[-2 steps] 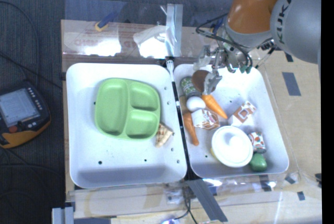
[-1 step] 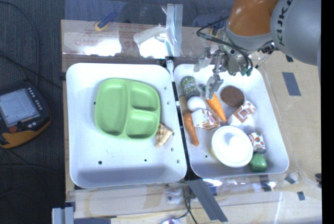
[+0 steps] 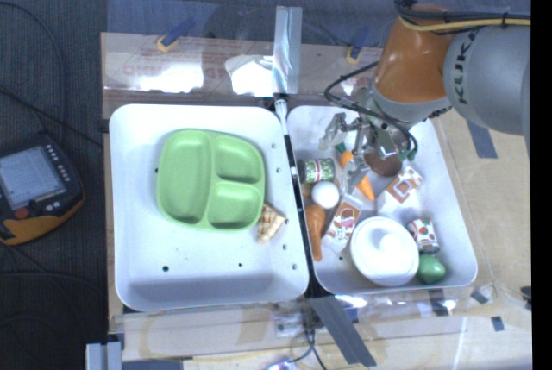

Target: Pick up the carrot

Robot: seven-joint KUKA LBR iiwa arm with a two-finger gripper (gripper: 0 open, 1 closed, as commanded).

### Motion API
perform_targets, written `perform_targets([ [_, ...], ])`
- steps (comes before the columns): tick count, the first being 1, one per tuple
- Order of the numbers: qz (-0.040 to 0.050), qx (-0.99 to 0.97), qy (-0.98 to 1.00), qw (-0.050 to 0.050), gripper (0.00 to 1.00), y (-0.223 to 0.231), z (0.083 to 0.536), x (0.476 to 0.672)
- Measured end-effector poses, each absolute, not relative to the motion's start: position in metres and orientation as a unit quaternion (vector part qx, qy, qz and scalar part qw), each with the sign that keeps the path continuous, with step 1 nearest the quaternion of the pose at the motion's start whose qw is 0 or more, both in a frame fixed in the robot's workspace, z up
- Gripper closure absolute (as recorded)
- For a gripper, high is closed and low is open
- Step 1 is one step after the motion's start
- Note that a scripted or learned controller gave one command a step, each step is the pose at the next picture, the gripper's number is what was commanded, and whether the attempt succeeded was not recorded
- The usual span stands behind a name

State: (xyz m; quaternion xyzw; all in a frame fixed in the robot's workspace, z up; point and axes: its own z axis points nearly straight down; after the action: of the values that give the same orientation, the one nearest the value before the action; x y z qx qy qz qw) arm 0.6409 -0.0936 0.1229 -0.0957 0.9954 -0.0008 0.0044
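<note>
— Two bins side by side. Start big: what lies in the left bin (image 3: 198,269)?

— A green divided plate (image 3: 210,178), and a tan scrap of toy food (image 3: 271,224) just beside its near right corner. Nothing there for us. The arm (image 3: 483,75) reaches over the right bin (image 3: 450,196), and the gripper (image 3: 366,144) hangs low at that bin's far end.

— And the carrot?

— I take the carrot (image 3: 366,187) to be the bright orange wedge poking out on the near side of the gripper, though the tool hides much of it. Whether the jaws stand apart or together I cannot tell.

— What crowds it?

— By size: a white bowl (image 3: 384,249) nearer to us, and a long orange-brown tapered piece (image 3: 315,226) along the left wall. There is a carton (image 3: 343,222) near and left of the wedge and a second carton (image 3: 404,183) just to its right. A brown lump (image 3: 384,161) sits close on the far right, and a small can (image 3: 319,170) and a white egg (image 3: 325,193) lie to the left.

— So what could go wrong?

— I think the neighbours are the main risk. They sit so near that a close could trap the brown lump or the second carton instead. If the wedge is pinched on its taper it may squirt sideways, and the lift would then come up bare. The long orange-brown tapered piece could also be mistaken for the target.
</note>
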Motion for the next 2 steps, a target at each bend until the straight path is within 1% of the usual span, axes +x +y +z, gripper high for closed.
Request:
perform_targets([
  [1,-0.0005,-0.071,0.997,0.018,0.00,-0.097,0.098,0.615],
  [2,-0.0035,-0.071,0.997,0.020,1.00,-0.099,0.111,0.617],
])
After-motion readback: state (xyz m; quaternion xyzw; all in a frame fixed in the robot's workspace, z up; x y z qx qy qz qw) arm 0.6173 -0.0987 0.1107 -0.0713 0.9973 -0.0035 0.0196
